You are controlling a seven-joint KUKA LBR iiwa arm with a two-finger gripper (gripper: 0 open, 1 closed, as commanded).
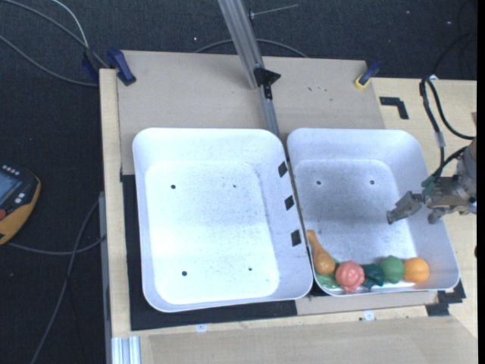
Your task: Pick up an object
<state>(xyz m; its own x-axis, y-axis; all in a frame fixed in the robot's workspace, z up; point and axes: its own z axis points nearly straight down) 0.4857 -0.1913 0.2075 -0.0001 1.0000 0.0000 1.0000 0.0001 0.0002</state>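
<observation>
Toys lay bunched along the near wall of the right bin (424, 161): orange piece (320, 255), pink ball (349, 275), green ball (392, 268), orange ball (416, 269). Your tool (413, 205) hung above the bin's right side, apart from them; whether wide or narrow, you could not tell. Nothing was picked up; the whole grasp remained. Left bin (151, 146) beside it.

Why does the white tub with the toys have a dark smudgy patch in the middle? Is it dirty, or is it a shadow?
In the camera view it reads as shadow rather than dirt: the grey patch on the right bin lies soft-edged beside the gripper. The left bin shows a fainter grey patch too. The toys look a little blurry, so small details are hard to tell.
</observation>
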